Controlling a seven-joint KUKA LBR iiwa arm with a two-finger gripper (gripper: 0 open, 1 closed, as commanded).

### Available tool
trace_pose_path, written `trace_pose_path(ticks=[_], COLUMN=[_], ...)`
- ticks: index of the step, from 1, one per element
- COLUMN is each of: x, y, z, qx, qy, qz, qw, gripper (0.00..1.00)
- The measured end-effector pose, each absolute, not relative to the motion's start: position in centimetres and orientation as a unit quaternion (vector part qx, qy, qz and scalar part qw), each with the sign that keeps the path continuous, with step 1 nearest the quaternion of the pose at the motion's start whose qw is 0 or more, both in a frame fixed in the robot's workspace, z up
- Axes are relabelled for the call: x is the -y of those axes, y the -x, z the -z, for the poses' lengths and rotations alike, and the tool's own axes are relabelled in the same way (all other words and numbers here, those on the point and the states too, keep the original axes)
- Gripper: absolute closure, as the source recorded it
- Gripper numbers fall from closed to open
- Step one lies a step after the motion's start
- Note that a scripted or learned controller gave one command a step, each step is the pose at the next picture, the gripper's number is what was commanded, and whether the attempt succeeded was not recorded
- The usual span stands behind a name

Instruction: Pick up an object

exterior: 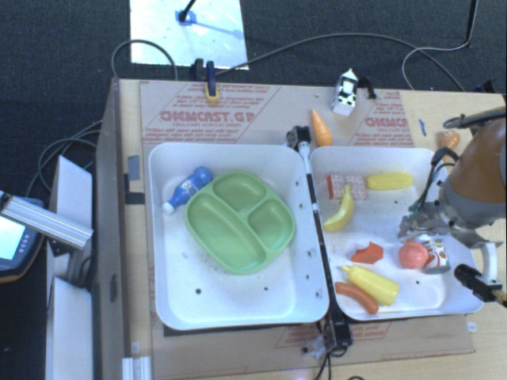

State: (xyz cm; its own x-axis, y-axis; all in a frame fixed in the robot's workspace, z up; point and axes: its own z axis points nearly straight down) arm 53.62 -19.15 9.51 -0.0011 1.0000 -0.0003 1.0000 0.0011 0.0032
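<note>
A green divided plate [239,221] and a blue bottle [187,188] lay in the left bin [182,307]; the right bin [420,303] held a banana [342,210], corn [389,181], sausage [358,298] and a pinkish ball [413,255]. The gripper [421,229] hung low just above the ball, its grip impossible to judge.

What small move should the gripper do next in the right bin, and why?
Probably lower straight down a little: the gripper is over the pink ball, beside a small can in the right bin, and nothing shows between its fingers.
</note>
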Motion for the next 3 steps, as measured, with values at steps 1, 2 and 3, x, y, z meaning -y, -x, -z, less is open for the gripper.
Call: trace_pose_path(ticks=[1, 2, 3], x=[17.3, 17.3, 9.1], y=[-50.2, -50.2, -50.1], z=[-19.7, -19.6, -8.4], qx=[-0.708, -0.708, -0.708], qy=[-0.706, -0.706, -0.706], qz=[-0.0010, -0.0008, -0.0008], qw=[0.002, 0.001, 0.001], gripper=[1.00, 0.00, 0.00])
